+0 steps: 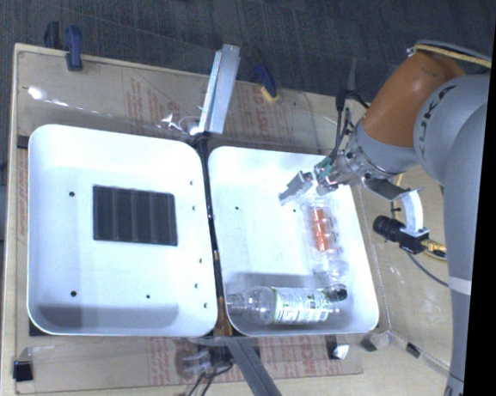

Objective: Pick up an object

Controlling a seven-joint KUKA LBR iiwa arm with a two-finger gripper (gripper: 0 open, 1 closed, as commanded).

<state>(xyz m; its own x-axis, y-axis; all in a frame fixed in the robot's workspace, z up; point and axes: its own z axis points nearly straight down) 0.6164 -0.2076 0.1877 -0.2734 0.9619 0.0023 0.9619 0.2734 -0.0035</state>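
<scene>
Two clear plastic bottles in the right bin [227,234]: bottle with orange contents [322,236] lying lengthwise along the right side, top end just below the gripper [308,186]; bottle with a white label [286,306] lying crosswise along the near wall, cap end close to the first bottle's lower end. Gripper over the bin's far right part, fingers spread apart, nothing between them. Dark ribbed rectangular block [134,216] lying flat in the left bin [50,288], well apart.
</scene>
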